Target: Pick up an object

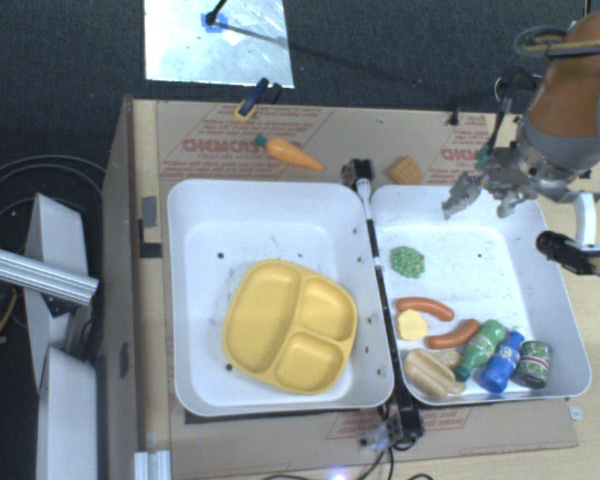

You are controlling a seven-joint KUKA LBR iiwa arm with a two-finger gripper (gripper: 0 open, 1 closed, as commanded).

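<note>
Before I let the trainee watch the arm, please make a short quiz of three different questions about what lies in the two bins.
1. True or false: the yellow divided plate lies in the left bin.
2. Which lies outside both bins? A) green peas B) carrot C) blue bottle
3. Fill in: the tool hangs above the far edge of the ____ bin.

Key: 1 true; 2 B; 3 right.
</note>
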